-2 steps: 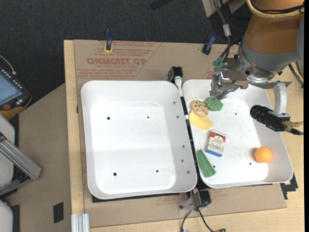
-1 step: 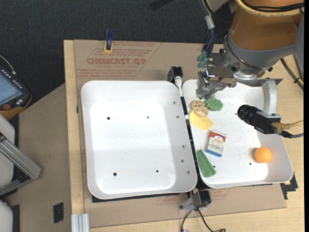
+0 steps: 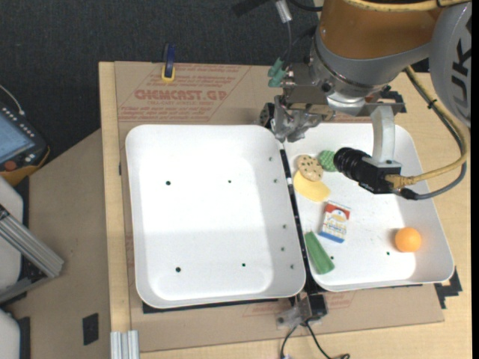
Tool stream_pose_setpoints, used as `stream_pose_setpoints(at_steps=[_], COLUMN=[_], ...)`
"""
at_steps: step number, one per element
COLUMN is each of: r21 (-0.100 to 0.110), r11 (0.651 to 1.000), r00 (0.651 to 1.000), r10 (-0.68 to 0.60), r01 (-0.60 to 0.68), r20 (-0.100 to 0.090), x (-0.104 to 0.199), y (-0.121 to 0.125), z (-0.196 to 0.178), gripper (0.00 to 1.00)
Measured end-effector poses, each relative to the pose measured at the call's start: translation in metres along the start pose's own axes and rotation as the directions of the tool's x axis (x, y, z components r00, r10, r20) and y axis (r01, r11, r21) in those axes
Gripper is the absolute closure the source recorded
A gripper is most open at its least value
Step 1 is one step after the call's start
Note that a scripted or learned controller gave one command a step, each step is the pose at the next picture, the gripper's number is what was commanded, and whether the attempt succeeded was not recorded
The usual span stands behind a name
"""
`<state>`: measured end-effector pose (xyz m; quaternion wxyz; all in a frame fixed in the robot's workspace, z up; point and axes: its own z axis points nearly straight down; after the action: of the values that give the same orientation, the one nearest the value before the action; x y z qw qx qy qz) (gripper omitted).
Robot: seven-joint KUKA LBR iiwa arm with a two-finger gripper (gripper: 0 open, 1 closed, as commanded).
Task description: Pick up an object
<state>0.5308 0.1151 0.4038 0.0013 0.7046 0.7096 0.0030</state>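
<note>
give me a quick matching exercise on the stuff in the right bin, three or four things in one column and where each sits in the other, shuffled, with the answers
Things:
1. orange ball
2. green wedge
3. small card box
4. cookie

Places:
A. along the right bin's left wall, near its front corner
B. middle of the bin floor
C. towards the bin's right side, alone
D. near the back, leaning on the yellow piece

Pairs: 1-C, 2-A, 3-B, 4-D

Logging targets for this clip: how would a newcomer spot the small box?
Look in the right bin, toward its middle. The box lies flat there, between the yellow piece and the orange ball. It alone is rectangular, white with red and blue print.
</note>
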Motion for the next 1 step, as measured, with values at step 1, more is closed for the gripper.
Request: stream_pose_setpoints(at_steps=[1], r21=[0.013], r11=[1.000], r00=[1.000], r10=[0.002], r01=[-0.002], r20=[0.002], x=[0.0247], y=[-0.0543], z=[0.0281], gripper=[1.00])
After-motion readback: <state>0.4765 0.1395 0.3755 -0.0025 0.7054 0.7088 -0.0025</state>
